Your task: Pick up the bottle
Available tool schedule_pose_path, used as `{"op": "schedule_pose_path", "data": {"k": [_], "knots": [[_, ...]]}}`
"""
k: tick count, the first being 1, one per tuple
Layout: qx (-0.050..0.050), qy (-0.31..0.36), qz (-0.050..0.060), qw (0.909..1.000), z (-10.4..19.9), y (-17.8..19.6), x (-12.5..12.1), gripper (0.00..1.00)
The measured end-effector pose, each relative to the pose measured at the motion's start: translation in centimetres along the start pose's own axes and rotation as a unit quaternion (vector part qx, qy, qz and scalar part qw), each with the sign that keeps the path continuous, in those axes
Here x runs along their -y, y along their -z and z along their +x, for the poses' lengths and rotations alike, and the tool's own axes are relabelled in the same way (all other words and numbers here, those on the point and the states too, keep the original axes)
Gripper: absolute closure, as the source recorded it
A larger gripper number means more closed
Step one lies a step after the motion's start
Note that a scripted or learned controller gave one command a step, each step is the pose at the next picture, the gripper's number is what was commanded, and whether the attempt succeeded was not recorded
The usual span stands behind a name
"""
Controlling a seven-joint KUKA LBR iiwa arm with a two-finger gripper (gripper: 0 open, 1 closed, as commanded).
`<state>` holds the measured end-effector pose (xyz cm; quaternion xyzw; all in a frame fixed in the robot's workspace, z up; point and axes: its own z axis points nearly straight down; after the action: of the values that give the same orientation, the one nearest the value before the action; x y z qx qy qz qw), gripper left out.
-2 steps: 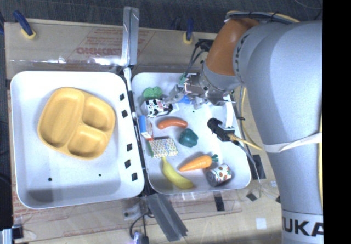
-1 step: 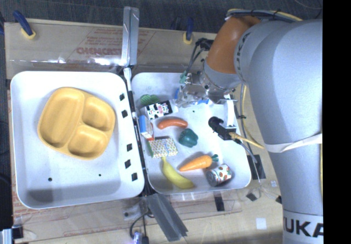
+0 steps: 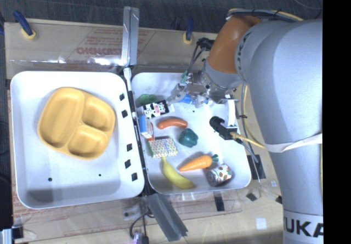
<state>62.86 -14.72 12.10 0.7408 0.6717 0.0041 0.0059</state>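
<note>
Two bins on desk. Bottle lies at right bin's left wall, ungrasped. Tool hovers near the far rim; its state cannot be told. Approach step; next requires moving left and descending.

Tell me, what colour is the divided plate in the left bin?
Yellow: the yellow divided plastic plate, seen from the overhead camera view.

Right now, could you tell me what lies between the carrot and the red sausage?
The dark green pepper lies between the carrot and the sausage in the camera view.
</note>
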Motion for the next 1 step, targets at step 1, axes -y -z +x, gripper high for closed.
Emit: {"op": "schedule_pose_path", "data": {"k": [1], "knots": [[0.002, -0.054, 0.003, 0.9985, 1.14, -2.30, -1.82, 0.00]]}}
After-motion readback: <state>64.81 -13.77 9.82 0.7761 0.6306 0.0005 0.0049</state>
